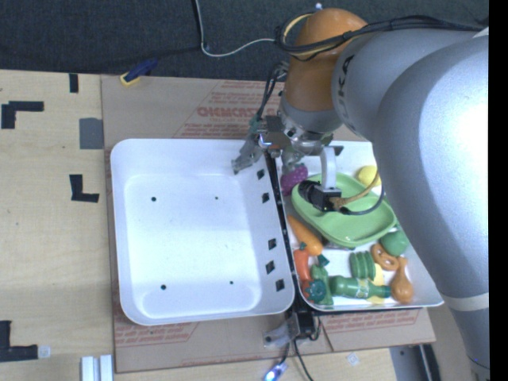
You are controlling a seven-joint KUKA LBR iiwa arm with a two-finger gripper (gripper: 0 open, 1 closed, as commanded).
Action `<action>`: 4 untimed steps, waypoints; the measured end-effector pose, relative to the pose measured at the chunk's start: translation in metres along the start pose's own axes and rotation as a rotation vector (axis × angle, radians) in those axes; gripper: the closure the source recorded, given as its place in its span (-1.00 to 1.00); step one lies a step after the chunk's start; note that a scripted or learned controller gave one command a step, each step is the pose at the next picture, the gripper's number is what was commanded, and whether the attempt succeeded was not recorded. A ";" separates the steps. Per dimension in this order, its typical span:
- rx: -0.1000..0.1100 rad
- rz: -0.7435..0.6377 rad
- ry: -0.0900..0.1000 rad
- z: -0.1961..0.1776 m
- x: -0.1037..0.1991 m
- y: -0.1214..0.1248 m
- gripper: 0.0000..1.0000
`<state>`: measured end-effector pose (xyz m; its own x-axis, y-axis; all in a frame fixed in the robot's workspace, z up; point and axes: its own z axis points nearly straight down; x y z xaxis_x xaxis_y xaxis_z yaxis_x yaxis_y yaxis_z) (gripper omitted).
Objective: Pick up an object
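The things to pick from all lie in the right bin [414, 298]. A purple piece [292, 175] sits at its far left corner, against the wall shared with the left bin [127, 161]. Just nearer than it lies a green dish [361, 221], tilted, taking up the middle of the bin. A yellow piece [367, 175] lies beyond the dish toward the far edge. An orange carrot [306, 237] lies along the left wall, touching the dish's near left rim. Along the near edge is a crowded heap: a teal ball [318, 291], a long green piece [357, 287], a ribbed green piece [363, 263] and an orange pear shape [403, 286].

The gripper [304, 159] hangs over the far left corner of the right bin, just above the purple piece and the far rim of the dish. The view does not let me tell whether it is open or closed, and nothing can be seen held in it.

Both bins rest on a cardboard sheet [182, 109], which lies on the wooden bench [40, 236]. Black tape marks [20, 113] are stuck to the bench by its left edge.
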<state>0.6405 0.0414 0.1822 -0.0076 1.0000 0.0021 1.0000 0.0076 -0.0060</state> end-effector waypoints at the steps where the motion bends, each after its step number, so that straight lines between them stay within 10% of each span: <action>1: -0.003 0.000 0.000 -0.026 0.058 -0.044 -1.00; 2: -0.002 -0.002 0.000 -0.033 0.132 -0.075 -1.00; 3: -0.013 -0.001 0.002 -0.104 0.198 -0.046 -1.00; 4: -0.003 0.002 -0.004 -0.109 0.193 -0.048 1.00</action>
<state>0.5919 0.2343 0.2916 -0.0058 1.0000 -0.0023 1.0000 0.0058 -0.0028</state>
